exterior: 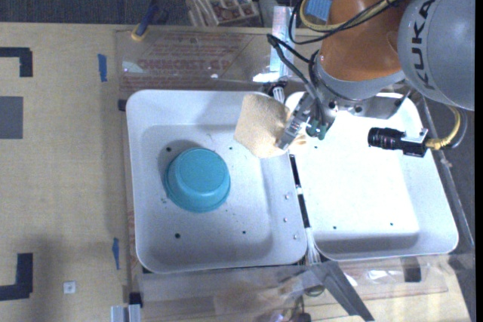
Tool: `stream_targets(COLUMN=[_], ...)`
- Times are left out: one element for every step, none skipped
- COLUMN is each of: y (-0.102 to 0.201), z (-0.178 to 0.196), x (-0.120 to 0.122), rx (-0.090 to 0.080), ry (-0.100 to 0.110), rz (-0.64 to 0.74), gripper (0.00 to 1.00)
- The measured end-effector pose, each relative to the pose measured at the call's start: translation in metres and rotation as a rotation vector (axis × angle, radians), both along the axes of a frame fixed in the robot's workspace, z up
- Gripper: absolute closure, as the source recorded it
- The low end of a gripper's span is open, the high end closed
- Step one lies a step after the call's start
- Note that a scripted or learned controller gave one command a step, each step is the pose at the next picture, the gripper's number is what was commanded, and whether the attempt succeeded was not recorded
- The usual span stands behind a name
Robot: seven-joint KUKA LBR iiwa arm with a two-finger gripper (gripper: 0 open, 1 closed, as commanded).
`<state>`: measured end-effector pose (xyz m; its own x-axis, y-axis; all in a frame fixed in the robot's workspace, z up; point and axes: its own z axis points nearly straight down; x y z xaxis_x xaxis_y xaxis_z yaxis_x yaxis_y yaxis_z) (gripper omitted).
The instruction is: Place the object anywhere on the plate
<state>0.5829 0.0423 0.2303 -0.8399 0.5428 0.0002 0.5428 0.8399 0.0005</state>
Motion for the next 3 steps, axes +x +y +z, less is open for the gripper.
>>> stream_targets(y=[0.036,0.081,0.081], z=[-0.009,-0.006,-0.005], x=[-0.025,-0.046,-0.045], rx=[0.001,0.000,0.000], ry=[-0.001,-0.001,-0.002], rz=[0.395,0.569,0.569], gripper=[1.00,1.00,0.00])
